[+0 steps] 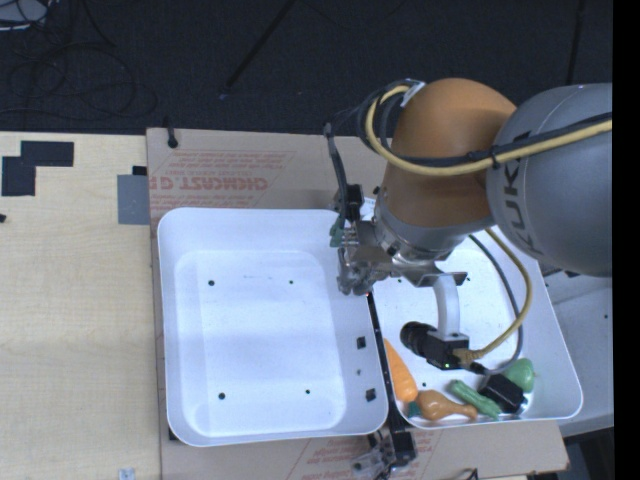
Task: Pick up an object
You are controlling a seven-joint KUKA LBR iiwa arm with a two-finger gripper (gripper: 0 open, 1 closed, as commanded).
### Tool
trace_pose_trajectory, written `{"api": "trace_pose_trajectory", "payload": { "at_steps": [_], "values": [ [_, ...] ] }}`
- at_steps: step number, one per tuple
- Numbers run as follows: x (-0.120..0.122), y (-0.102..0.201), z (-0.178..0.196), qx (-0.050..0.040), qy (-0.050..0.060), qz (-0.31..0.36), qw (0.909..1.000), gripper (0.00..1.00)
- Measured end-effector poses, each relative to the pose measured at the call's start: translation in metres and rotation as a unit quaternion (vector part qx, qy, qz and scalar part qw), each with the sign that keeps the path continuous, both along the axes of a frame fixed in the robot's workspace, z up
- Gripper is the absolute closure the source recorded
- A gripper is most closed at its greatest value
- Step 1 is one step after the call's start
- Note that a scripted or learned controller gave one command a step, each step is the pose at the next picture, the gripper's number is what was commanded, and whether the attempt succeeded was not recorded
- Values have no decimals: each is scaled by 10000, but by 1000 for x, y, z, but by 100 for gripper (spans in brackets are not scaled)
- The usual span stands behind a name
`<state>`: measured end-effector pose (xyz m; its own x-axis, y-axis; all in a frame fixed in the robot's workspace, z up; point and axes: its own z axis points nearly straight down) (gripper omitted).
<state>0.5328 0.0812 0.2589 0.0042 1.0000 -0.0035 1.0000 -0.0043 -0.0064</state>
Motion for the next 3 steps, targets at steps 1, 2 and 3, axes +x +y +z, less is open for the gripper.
{"api": "trace_pose_trajectory", "payload": {
  "at_steps": [1,2,3],
  "values": [
    [70,13,-77,9,3,27,10000,100],
    [70,10,-62,11,-5,-20,10000,100],
    [108,-9,-72,7,-25,12,10000,100]
  ]
}}
